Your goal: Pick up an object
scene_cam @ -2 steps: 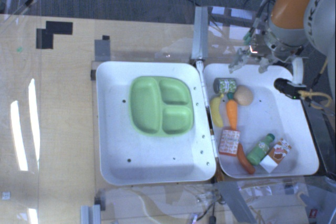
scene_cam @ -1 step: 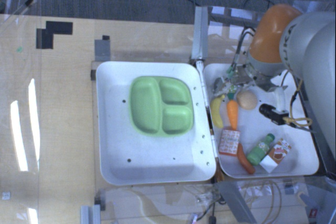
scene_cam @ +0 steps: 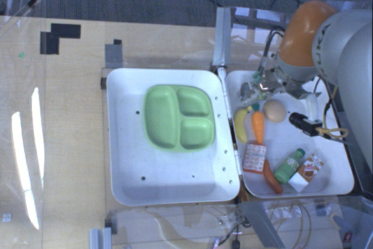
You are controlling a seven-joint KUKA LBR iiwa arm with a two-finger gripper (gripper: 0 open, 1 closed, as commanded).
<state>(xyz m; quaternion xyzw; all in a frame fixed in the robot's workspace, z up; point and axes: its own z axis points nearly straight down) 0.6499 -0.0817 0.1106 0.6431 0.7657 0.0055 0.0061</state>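
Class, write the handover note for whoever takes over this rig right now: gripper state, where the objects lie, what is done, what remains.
Gripper: low at the right bin's far end; whether its jaws are open or shut cannot be told.
Objects, all in the right bin: banana, carrot, egg, green bottle, sausage, two small cartons.
Left bin: green divided tray.
Done: nothing seen gripped.
Left: grasp and lift one object.

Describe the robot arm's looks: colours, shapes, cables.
The arm is bulky and rounded, with pale grey casings and a glossy orange band above the wrist. Below the band sits a small metallic end effector of grey and dark parts. Thin dark cables run beside the wrist, and black cables loop on the floor behind it.
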